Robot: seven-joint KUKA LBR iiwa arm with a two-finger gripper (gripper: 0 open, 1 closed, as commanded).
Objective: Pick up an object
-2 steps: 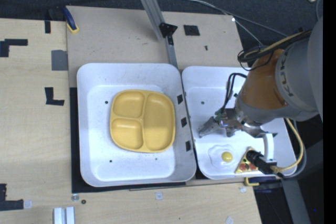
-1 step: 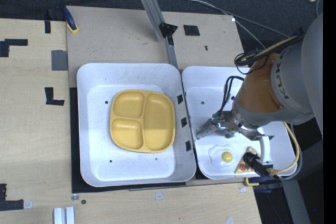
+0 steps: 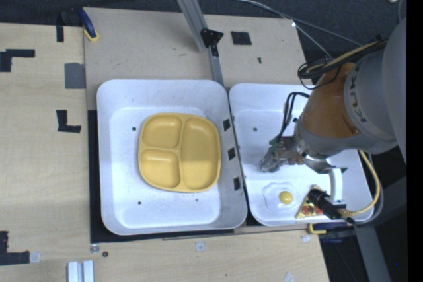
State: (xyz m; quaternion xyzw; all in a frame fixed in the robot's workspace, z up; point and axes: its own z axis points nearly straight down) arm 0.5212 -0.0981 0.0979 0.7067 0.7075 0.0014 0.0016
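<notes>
So we're looking at the fried egg toy (image 3: 280, 197) sitting flat near the front of the right bin (image 3: 254, 102), with a small red and black object (image 3: 316, 205) just beside it on the right. The tool (image 3: 272, 159) is hovering just behind the egg; honestly we can't tell how it's set. The yellow divided plate (image 3: 179, 152) is lying in the left bin (image 3: 119, 142) on the bench (image 3: 39, 155).
</notes>
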